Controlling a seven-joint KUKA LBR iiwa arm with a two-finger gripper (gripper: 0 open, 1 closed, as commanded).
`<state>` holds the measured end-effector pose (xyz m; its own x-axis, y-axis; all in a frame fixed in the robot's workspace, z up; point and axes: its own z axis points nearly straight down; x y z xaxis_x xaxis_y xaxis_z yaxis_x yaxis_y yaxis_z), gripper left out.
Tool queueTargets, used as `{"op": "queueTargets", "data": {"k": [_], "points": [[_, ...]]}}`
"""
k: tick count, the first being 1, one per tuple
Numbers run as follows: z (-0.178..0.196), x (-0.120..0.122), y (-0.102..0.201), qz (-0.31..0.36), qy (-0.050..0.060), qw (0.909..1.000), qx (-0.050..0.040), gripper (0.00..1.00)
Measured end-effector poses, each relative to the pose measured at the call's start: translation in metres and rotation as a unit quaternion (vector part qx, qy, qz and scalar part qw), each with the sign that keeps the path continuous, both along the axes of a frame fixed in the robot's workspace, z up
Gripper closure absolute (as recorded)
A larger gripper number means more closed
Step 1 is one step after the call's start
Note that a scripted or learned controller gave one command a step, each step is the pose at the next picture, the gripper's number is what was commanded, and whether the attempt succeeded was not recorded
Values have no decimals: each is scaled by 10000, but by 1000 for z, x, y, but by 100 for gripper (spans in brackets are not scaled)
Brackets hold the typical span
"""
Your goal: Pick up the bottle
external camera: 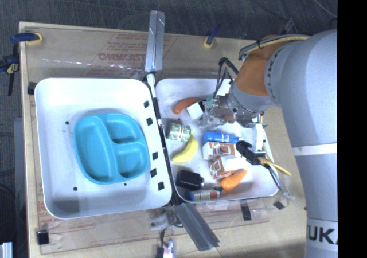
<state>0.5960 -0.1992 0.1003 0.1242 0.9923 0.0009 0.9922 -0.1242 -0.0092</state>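
Note:
My gripper [213, 111] hangs low over the back of the right bin [166, 92], just right of an orange-red sausage-shaped thing [186, 104] and above a blue box [220, 136]. Nothing in the bin reads plainly as a bottle. The closest shape is a black oblong thing [188, 179] lying at the bin's front left, well apart from the gripper. A green can [179, 132] lies on its side by the left wall.
The right bin also holds a banana [186, 151], brown-and-white cartons [221, 157], an orange carrot [234, 180] and a slim marker [205, 194] along the front wall. The left bin [57, 194] holds a blue divided tray [112, 147].

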Motion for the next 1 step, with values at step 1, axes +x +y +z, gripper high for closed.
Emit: {"op": "queueTargets", "data": {"k": [1], "points": [[-7, 42, 18, -347, 220, 9992, -10, 100]]}}
